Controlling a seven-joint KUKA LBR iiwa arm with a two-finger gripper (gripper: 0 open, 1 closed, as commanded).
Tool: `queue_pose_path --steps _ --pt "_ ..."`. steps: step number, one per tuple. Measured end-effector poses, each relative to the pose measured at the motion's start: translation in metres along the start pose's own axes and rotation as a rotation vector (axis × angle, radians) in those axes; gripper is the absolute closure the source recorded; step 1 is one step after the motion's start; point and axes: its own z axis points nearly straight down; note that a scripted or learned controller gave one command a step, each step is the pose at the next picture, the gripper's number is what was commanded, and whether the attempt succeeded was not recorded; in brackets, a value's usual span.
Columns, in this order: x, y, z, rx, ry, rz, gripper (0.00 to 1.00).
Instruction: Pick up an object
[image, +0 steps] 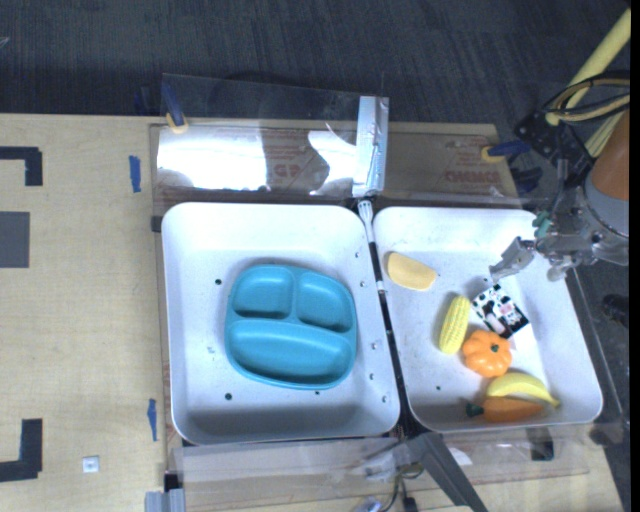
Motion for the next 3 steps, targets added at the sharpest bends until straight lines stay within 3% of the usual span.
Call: queue_pose_path --steps 1,2,3 --pt "0.059 -0.03 0.104 0.006 0.002 -0.073 0.0" --pt "0.074 -0.044 0.125 -0.008 -0.003 -0.028 0.0" --pt "0.075 -0.042 0.114 -0.013 -0.003 -0.027 1.0"
